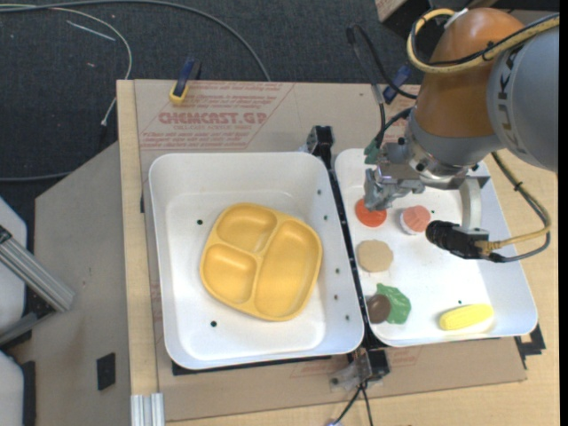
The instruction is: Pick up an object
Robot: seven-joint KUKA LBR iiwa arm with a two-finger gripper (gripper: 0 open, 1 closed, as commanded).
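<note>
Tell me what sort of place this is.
Likely a robotics lab test bench: two white bins on cardboard, loose cables across dark carpet, and toy food such as a yellow plate set out for picking.

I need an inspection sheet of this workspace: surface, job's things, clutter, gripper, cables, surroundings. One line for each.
Surface: cardboard-covered bench bearing left white bin and right white bin.
Job's things: yellow divided plastic plate in left bin; orange disc, pink-white round piece, tan flat round piece, green-brown lump, yellow oblong piece in right bin.
Clutter: blue-yellow clip on cardboard.
Gripper: gripper above orange disc; finger state unclear.
Cables: grey cable across floor.
Surroundings: dark carpet.
</note>
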